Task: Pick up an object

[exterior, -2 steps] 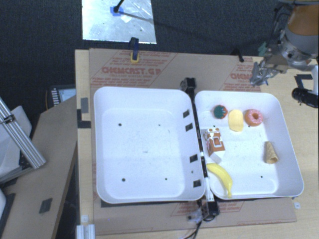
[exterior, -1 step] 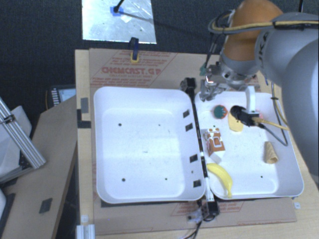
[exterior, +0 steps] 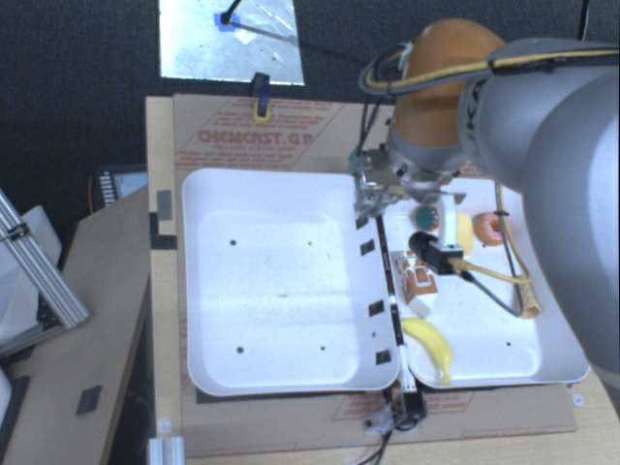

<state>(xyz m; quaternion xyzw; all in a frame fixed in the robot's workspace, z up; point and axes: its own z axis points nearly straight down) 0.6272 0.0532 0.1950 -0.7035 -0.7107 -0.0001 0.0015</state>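
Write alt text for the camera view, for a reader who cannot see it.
A grey robot arm reaches from the right over the right bin, which holds a banana and other small objects. The left bin sits alongside.

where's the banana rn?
In the camera view, the banana lies in the right bin, at its near-left corner by the divider between the bins, just below the orange-and-white box.

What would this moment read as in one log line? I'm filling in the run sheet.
arm: over right bin | hand: near divider, grip unclear | banana: right bin, front, untouched | left bin: bare floor
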